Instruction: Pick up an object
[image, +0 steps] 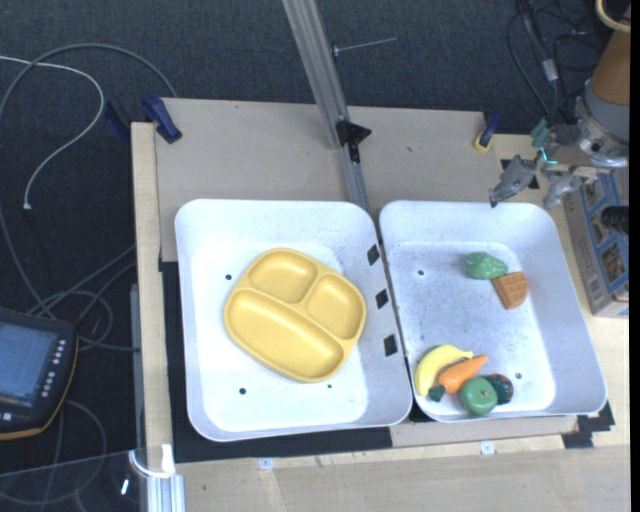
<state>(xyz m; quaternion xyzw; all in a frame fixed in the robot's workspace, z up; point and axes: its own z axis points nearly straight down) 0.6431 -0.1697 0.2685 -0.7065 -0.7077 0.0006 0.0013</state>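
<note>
The right bin holds several toy foods. A green leafy piece and an orange-brown waffle-like piece lie near its far side. At its near edge a banana, a carrot and a green apple are bunched together, with a dark red item partly hidden behind the apple. My gripper hangs above the right bin's far rim, well apart from all the foods. It is open, with nothing between its fingers.
The left bin holds a yellow divided plate. A metal post rises at the back between the two bins. Blue clamps sit on the bench's far corners. Cables lie on the floor to the left.
</note>
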